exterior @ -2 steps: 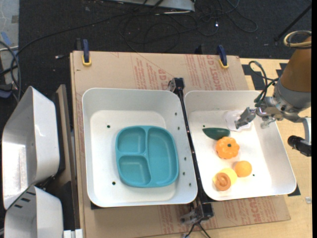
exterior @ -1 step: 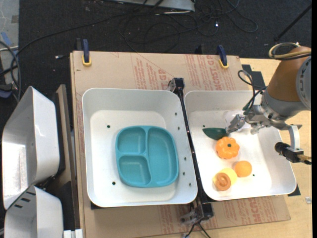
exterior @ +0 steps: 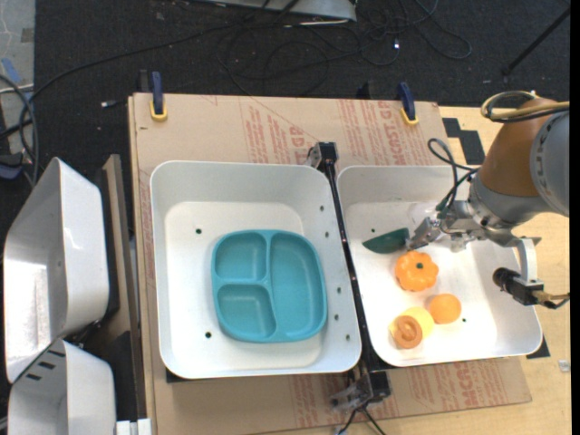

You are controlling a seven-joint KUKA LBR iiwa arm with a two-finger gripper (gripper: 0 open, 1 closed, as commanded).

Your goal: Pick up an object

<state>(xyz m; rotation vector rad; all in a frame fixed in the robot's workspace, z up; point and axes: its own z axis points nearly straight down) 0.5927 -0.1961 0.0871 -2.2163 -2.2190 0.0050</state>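
I am working above the right bin (exterior: 507,338), and I am reading the scene from the left. The left bin (exterior: 172,243) is carrying a teal divided plate (exterior: 269,285), which is lying flat and well apart from me. Past the divider, a dark green piece (exterior: 388,239) is lying near the right bin's back wall, just beside my gripper (exterior: 426,234). Whether my gripper is released or clenched I cannot tell; nothing is visibly sitting in it.

Just below it the small orange pumpkin (exterior: 416,271) is sitting, the nearest candidate. Further toward the front, a yellow and orange round toy (exterior: 408,330) and an orange ball (exterior: 444,309) are lying close together.

As I judge it, I am settling over a target. To do it well, I am wanting to centre over the pumpkin and come straight down, since round shapes are likely to roll or squirt sideways on smooth plastic.

The bins are resting on a cardboard sheet (exterior: 272,125) held by clamps, with dark carpet and cables beyond.
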